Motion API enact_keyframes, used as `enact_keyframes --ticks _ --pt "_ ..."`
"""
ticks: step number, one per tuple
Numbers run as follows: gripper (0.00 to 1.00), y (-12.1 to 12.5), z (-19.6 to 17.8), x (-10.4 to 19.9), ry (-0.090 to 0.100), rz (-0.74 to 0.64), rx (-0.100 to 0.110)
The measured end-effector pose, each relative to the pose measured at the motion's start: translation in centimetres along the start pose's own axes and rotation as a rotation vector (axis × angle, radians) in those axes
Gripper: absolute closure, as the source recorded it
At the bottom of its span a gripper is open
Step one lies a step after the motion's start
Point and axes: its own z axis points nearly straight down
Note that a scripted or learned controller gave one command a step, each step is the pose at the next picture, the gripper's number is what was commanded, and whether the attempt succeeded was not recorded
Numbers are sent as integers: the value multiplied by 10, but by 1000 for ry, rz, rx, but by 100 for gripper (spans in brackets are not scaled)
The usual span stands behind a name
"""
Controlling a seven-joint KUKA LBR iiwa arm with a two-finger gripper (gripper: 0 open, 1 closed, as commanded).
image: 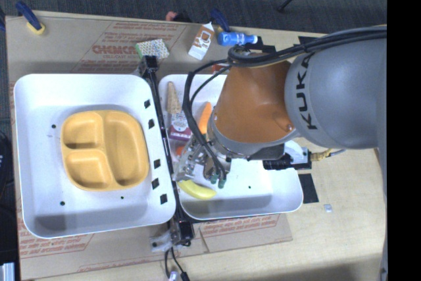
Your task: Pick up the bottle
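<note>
The bottle [176, 120] lies along the left wall of the right bin [263, 204]. It has a tan neck pointing to the far side and a reddish label lower down. Its near end is hidden by my gripper [201, 168], which hangs low over the bin's left part, just right of and nearer than the bottle. I see nothing clearly held in the gripper. The grey arm with its orange band [253, 105] covers the middle of the right bin.
A yellow banana [197, 190] lies just in front of the gripper. An orange carrot-like piece [204, 116] lies right of the bottle. The left bin [39, 207] holds a yellow divided plate [104, 149]. A small carton [200, 42] and a blue object [234, 38] lie behind the bins.
</note>
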Motion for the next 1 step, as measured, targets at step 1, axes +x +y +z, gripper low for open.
enact_keyframes --ticks 1 --pt "100 -48 -44 -20 -6 -396 0"
